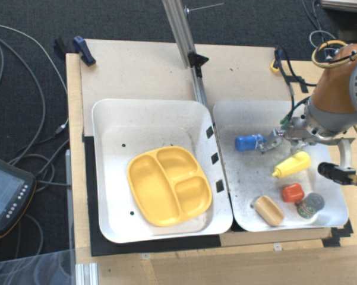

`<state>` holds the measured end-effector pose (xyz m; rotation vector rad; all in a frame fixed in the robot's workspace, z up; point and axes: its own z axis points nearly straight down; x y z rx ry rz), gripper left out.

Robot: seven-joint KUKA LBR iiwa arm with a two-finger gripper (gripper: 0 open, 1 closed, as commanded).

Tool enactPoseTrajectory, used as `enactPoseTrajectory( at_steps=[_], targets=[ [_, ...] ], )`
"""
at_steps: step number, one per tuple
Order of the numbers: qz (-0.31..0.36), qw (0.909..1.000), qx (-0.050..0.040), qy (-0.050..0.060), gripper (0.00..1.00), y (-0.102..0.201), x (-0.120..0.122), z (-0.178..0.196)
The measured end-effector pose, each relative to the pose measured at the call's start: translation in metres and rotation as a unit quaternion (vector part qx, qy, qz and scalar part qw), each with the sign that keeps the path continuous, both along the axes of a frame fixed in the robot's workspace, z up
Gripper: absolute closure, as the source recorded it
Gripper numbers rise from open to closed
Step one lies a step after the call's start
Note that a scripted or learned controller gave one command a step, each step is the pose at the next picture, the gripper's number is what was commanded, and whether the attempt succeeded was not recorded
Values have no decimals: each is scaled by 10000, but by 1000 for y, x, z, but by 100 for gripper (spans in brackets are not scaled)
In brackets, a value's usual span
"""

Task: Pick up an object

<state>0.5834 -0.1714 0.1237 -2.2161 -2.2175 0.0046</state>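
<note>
Right white bin (243, 114): blue object (247, 142) lies at 9 o'clock of gripper (271, 143), touching fingertips, long axis 3-to-9. Grip state: cannot tell.

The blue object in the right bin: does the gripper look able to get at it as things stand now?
Probably yes. The gripper is low in the right bin, just beside the blue object, with nothing between them. The yellow bottle lies apart, nearer the front.

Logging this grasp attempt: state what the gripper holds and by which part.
Cannot be told. The gripper sits right beside the blue object in the right bin, at its right end, but no hold is visible.
</note>
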Motion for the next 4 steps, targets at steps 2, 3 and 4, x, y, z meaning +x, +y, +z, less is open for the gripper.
enactPoseTrajectory(
  at_steps=[2, 3, 4],
  targets=[
    [10, 10000, -22, -73, 100, 5, 12, 74],
    [10, 10000, -23, -79, 100, 12, 14, 136],
    [8, 10000, -22, -69, 100, 12, 15, 178]
  ],
)
